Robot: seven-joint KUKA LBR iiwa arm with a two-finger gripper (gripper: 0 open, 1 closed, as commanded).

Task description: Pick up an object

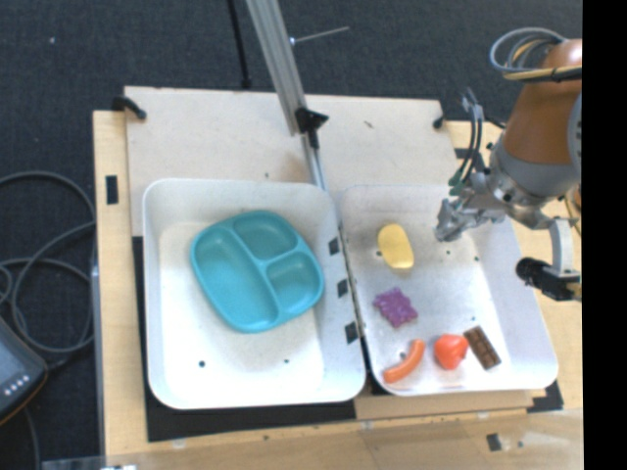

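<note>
A pale wooden bench (211, 135) on dark carpet bears two shallow white bins; the left bin (167, 360) holds a teal divided plastic plate (257, 270). The gripper (451, 225) hangs over the right bin's (514, 292) far edge, its opening indiscernible, nothing visibly held. Nearest is a yellow rounded toy (396, 246), mid-bin toward the far edge: its curved, smooth surface may slip from an off-centre pinch.

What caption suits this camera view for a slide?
Claw above right bin near yellow item; teal tray in left bin.

The arm (544, 96) is cut off at the right edge; the tool's (449, 225) fingers are indistinct.
</note>
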